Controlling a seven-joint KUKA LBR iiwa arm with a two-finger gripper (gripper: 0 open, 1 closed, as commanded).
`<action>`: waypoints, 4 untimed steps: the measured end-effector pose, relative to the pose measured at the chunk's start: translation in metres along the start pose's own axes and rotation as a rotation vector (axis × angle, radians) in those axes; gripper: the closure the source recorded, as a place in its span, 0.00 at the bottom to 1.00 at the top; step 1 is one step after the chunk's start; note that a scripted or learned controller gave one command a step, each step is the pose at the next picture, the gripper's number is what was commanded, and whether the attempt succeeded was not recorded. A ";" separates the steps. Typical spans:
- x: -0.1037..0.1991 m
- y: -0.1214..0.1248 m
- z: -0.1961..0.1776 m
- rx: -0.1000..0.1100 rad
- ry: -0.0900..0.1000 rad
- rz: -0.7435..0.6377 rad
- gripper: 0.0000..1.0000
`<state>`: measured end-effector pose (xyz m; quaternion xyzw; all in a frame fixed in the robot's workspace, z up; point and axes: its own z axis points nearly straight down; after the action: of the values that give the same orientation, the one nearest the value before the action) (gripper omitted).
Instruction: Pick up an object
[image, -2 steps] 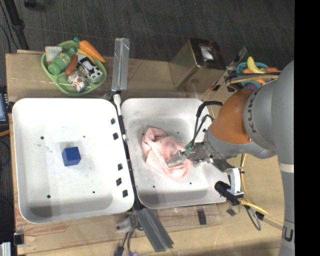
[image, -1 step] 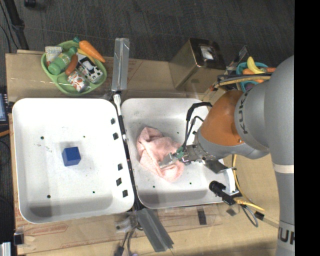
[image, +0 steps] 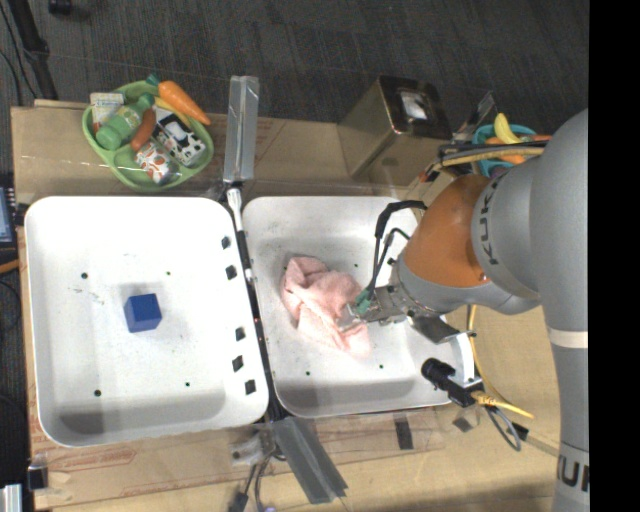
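A crumpled pink cloth (image: 318, 298) lies in the middle of the right bin (image: 300, 385). My gripper (image: 356, 312) is down at the cloth's right edge, touching its folds, with the grey arm and its orange band reaching in from the right. A blue cube (image: 143, 311) rests alone near the middle of the left bin (image: 60, 300).
A green bowl (image: 147, 132) full of toy food, with an orange carrot on top, stands behind the left bin. A tan box (image: 392, 122) sits behind the right bin. A raised divider with black clips (image: 240, 300) separates the two bins.
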<state>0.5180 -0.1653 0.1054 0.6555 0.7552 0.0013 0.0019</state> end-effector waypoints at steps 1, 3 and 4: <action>-0.034 0.012 0.010 0.001 0.001 0.286 1.00; 0.005 0.135 -0.154 0.008 0.002 0.041 1.00; 0.061 0.137 -0.084 0.011 0.002 0.084 1.00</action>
<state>0.6446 -0.0852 0.1897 0.6866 0.7270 -0.0022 -0.0026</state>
